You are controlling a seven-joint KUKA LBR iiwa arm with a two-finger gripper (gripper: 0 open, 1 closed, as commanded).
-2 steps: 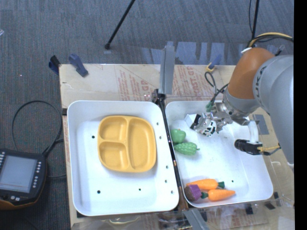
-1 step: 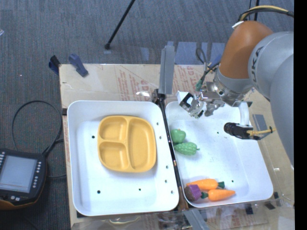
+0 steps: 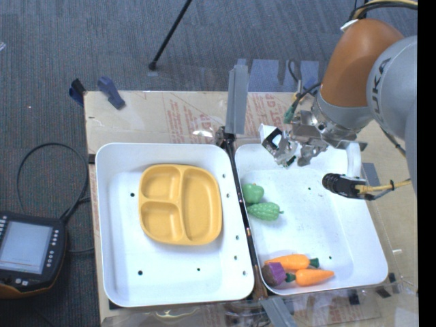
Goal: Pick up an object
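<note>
The arm (image 3: 368, 67) is seen reaching in from the right, its orange band bulging above the wrist and the wrist bent down and leftward toward the far end of the right bin (image 3: 354, 251). The claw (image 3: 291, 152) is held above that bin's far left corner, clear of the bin floor. Nothing is seen between its fingers, and whether they are spread or closed cannot be told from this angle.

The toys are found in the right bin, well apart from the claw. A green round piece (image 3: 253, 193) is set against the bin's left wall, and just beside it a bumpy green vegetable (image 3: 265, 211) is laid with its long axis running left to right, slightly tilted toward the near side. At the near left corner two carrots are laid: the upper carrot (image 3: 291, 261) and the lower carrot (image 3: 313, 276), both with long axes roughly left to right. A purple piece (image 3: 274, 272) is touching them on the left.

In the left bin (image 3: 116, 251) a yellow divided plate (image 3: 180, 204) is laid flat on the worktop (image 3: 157, 114) side.
</note>
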